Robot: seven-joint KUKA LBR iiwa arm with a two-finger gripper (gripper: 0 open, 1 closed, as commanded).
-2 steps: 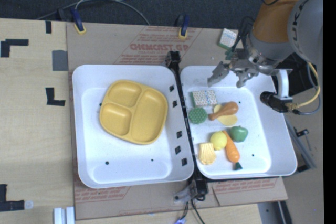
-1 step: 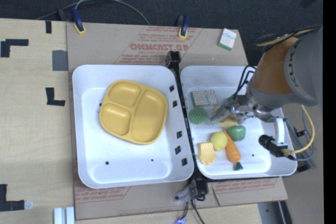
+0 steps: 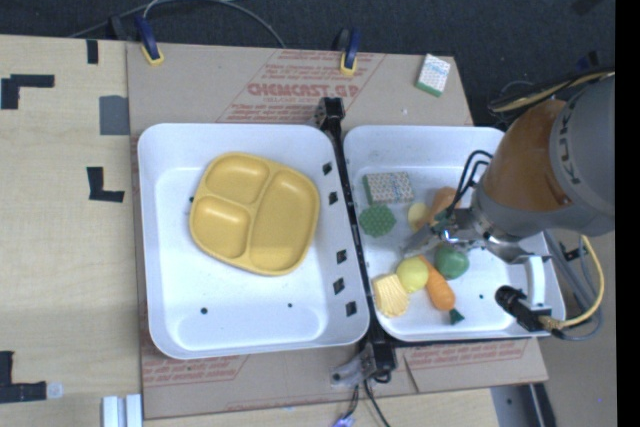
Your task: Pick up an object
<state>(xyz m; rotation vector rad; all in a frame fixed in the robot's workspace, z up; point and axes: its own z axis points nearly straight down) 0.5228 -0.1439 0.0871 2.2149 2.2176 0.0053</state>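
The arm (image 3: 545, 170) reached in low over the right bin (image 3: 480, 140), gripper (image 3: 445, 235) down among the toys beside a green ball (image 3: 452, 262). Couldn't tell its grip state, honestly.

Green ball (image 3: 452, 262) just beside my fingers near the right bin's (image 3: 420, 140) middle, yellow lemon (image 3: 412, 273) touching its left, orange carrot (image 3: 439, 291) slanting toward the front edge below them

smooth yellow plastic tray (image 3: 254, 213)
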